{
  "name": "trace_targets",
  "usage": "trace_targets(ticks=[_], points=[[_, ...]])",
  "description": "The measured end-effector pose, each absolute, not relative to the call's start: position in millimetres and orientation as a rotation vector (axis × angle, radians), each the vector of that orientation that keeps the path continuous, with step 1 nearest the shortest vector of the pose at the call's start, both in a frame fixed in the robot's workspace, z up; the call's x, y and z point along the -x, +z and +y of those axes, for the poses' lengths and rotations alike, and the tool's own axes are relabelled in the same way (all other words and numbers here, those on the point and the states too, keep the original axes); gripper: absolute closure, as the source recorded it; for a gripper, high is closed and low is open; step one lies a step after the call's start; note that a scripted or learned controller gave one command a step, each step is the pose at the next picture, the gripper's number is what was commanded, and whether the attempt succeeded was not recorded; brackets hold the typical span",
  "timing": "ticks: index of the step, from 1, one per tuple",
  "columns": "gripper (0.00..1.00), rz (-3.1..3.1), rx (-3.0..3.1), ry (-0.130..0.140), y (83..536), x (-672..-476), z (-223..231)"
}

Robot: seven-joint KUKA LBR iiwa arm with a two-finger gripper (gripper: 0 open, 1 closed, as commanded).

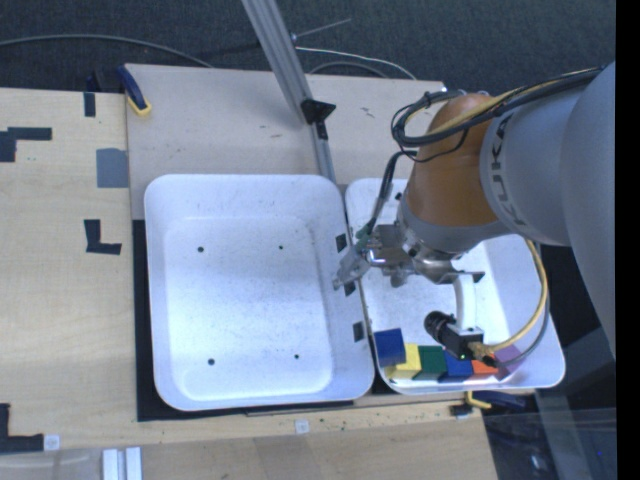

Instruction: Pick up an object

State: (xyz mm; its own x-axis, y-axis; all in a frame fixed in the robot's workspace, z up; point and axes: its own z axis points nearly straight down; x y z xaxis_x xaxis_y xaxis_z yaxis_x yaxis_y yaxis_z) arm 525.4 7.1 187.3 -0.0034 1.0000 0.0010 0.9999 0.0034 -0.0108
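Several small blocks lie huddled at the near end of the right bin (540,373): a blue block (388,345), a yellow one (405,369), a green one (432,359), another blue one (456,369), an orange piece (484,368) and a purple piece (506,353). My gripper (358,263) hangs over the ridge between the two bins, at the right bin's left wall, above and to the far side of the blocks. The bulky wrist covers the middle of the right bin. I see nothing held in the gripper.
The left bin (245,288) lies beside the gripper. A slanted metal pole (285,58) rises behind the bins. A black cable connector (445,330) hangs from the wrist just above the blocks. A yellow-blue tool (136,92) lies on the bench at the back left.
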Motion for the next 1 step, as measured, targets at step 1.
trace_targets(ticks=[1], points=[[0.00,-2.224,2.224,-0.004,250.4,-535.5,-11.6]])
